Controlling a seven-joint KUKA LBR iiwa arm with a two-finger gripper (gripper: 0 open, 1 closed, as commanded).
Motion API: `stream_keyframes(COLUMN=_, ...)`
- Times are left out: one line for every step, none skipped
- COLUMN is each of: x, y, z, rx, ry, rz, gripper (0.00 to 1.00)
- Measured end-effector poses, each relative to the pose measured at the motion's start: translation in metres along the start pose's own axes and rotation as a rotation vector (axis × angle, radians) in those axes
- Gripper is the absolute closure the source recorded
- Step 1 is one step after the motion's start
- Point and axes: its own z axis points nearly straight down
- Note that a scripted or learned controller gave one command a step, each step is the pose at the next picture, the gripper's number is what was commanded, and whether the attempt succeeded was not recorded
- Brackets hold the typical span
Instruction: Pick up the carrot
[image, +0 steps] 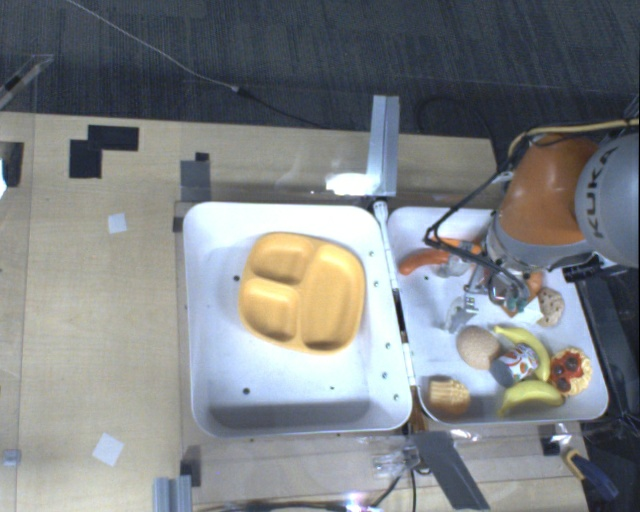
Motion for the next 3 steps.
stream_keyframes(x=0.07, y=0.006, z=-0.002, rx=0.001, ry=-0.003, rz=-0.036, gripper=0.0)
stream_keyframes(x=-0.001, y=0.035, z=-0.1, rx=0.0, ry=-0.002, rz=0.227, gripper=0.0)
stream_keyframes(x=0.005, y=0.019, z=-0.004, rx=0.001, ry=0.001, rz=0.224, gripper=0.0)
